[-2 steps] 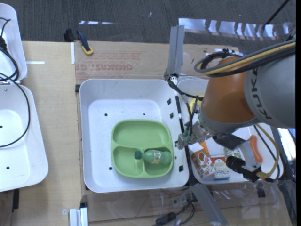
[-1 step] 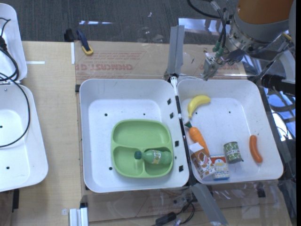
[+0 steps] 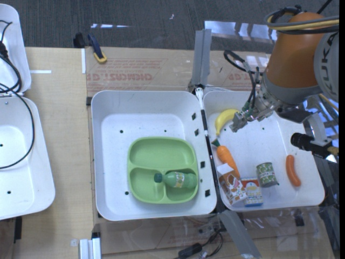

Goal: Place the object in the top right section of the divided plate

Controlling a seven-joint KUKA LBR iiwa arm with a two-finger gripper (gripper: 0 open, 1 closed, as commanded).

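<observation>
In the right bin, at 11 o'clock, the gripper (image 3: 241, 121) is held beside the banana (image 3: 225, 119). Whether it is apart cannot be told. The banana looks soft and light, best taken at its middle.

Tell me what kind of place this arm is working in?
Probably a robotics lab test bench, not a kitchen: two white bins sit side by side, holding toy-like food such as a banana and carrot, plus a green divided plate, with loose cables about.

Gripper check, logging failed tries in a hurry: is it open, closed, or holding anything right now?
Gripper: cannot be told; it hangs over the right bin beside the banana.
</observation>
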